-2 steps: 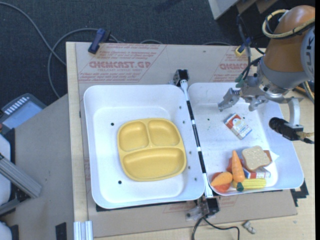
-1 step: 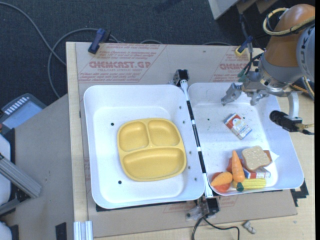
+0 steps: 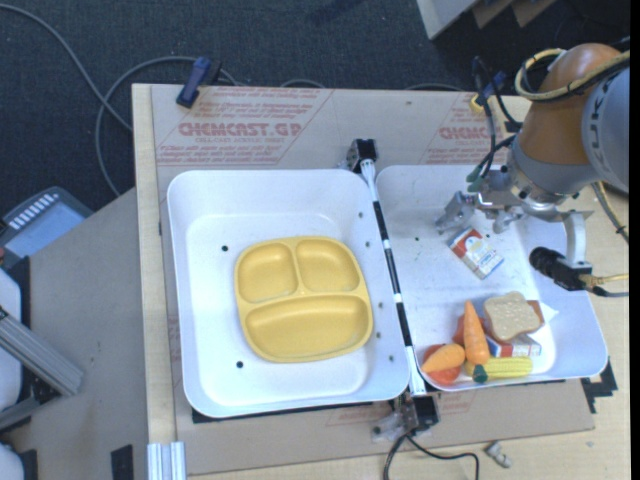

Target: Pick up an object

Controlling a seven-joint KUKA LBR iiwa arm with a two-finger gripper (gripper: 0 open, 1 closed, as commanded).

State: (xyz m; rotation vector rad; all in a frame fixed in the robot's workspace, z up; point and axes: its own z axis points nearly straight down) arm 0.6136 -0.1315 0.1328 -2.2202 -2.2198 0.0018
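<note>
gripper (image 3: pixel 470 211) low over the right bin (image 3: pixel 420 198), finger state unreadable | small carton (image 3: pixel 477 252) just below it (red and white), apart | bread slice (image 3: pixel 513 315), carrot (image 3: pixel 474 334), corn (image 3: pixel 505 368) farther below | yellow tray (image 3: pixel 302 297) far left, left bin (image 3: pixel 200 268)

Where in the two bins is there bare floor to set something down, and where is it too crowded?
Left bin: bare white floor rings the yellow divided plate, widest on its left side. Right bin: a free patch lies between the centre divider and the small carton. Crowded: the near end, packed with bread, carrot and corn, and under the tool.
</note>
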